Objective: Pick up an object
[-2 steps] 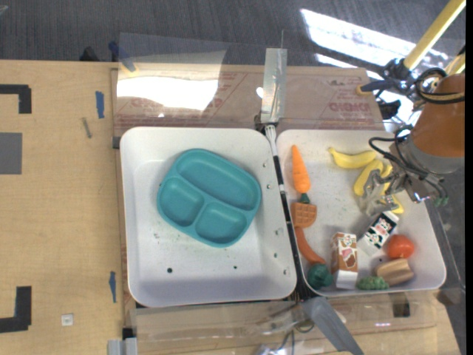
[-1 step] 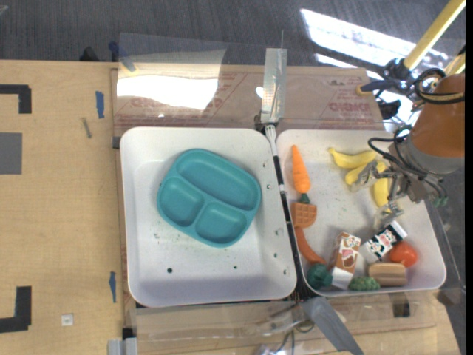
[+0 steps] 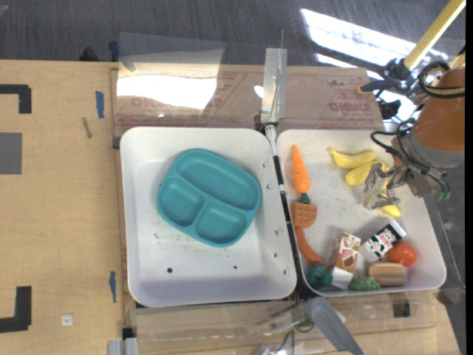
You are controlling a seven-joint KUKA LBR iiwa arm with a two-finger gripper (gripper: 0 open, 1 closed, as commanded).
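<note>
- We count two shallow white bins side by side on the table (image 3: 59,198): the left bin (image 3: 140,272) and the right bin (image 3: 432,261).
- In the left bin we see one thing, a teal plate (image 3: 210,197) with three compartments. It lies near the middle of the bin, a little turned.
- In the right bin there are many toy foods. Along its left wall we count one orange carrot (image 3: 298,170) with a green tip, then one waffle-patterned pineapple piece (image 3: 304,214) just below it, and one curved orange piece (image 3: 307,248) under that.
- Near the top of the right bin lie two yellow bananas (image 3: 353,158), touching each other. One more small yellow piece (image 3: 391,211) shows just below the gripper.
- In the lower right corner we count two small cartons: one brown-and-white carton (image 3: 347,250) and one black-and-white carton (image 3: 384,242). Beside them are one red tomato (image 3: 403,254), one hot dog bun (image 3: 387,274), and two dark green pieces (image 3: 319,276) along the front wall.
- There is one arm (image 3: 442,120), grey with an orange band, reaching from the right. Its gripper (image 3: 380,189) is over the upper right part of the right bin, just beside the bananas.
- We cannot tell whether the gripper is released or clenched, because its metal parts are blurred together.
</note>
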